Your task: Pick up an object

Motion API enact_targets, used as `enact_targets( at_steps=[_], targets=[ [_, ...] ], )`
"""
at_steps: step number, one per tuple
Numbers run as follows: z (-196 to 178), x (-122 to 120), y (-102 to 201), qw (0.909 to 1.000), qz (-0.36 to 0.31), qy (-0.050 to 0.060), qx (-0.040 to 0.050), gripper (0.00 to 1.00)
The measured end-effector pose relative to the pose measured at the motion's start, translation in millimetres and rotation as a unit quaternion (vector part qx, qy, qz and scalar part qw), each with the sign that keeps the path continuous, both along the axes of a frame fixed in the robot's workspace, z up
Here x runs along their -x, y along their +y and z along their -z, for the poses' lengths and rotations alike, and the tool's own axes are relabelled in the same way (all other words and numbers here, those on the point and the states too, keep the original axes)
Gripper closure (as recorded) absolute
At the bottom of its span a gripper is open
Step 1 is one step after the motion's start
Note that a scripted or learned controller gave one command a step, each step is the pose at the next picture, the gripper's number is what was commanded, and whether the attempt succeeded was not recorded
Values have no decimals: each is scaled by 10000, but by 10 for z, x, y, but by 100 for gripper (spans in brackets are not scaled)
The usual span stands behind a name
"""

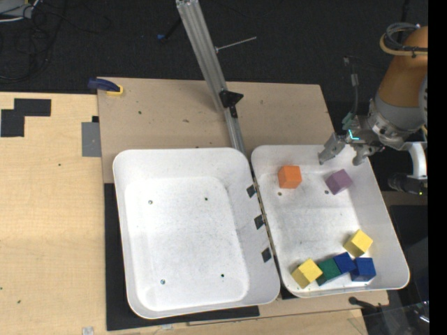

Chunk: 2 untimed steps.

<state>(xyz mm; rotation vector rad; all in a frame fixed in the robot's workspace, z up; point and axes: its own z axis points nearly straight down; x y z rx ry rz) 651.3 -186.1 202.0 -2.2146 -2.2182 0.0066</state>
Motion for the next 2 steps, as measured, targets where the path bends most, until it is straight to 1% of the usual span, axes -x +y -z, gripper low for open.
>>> enact_targets(
  at_steps=[1,2],
  targets=[
    [-33,-11,5,10000,-14,-21,8,0],
    [609,-29,0,10000,-21,5,2,0]
  ],
)
